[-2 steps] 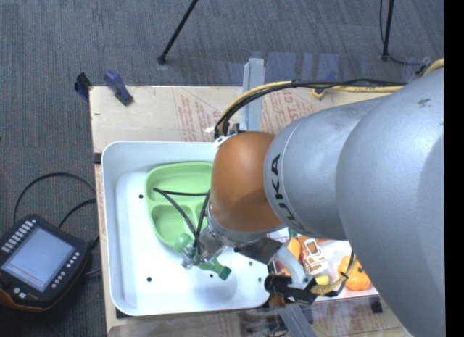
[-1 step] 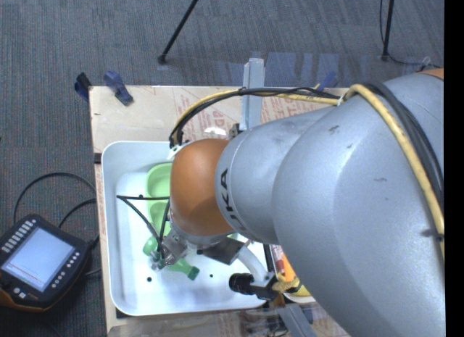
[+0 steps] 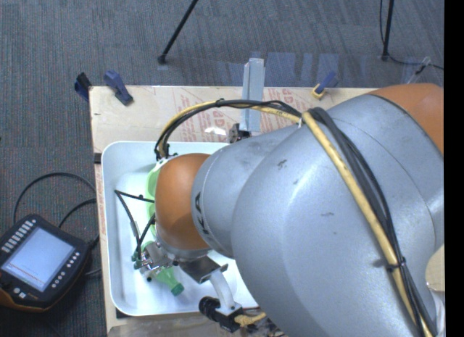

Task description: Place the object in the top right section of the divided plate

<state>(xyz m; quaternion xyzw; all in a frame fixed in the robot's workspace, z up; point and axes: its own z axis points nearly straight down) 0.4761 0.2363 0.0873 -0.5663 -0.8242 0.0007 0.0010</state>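
The arm (image 3: 304, 212) hung over the left bin (image 3: 116, 256), its gripper (image 3: 156, 259) low at the near side, grip impossible to tell, beside a green object (image 3: 172, 283) on the bin floor.

We are looking at a robotics lab or test cell. A large grey industrial arm (image 3: 326, 227) with an orange band is reaching over a white bin (image 3: 119, 285) on a wooden bench (image 3: 138, 114). Left of the gripper (image 3: 156, 263), a teach pendant (image 3: 36, 259) is lying on grey carpet (image 3: 87, 24) with its cable trailing. Above the gripper, clamps (image 3: 117, 88) are gripping the bench's far edge, and stand legs (image 3: 185, 17) are resting on the floor beyond.
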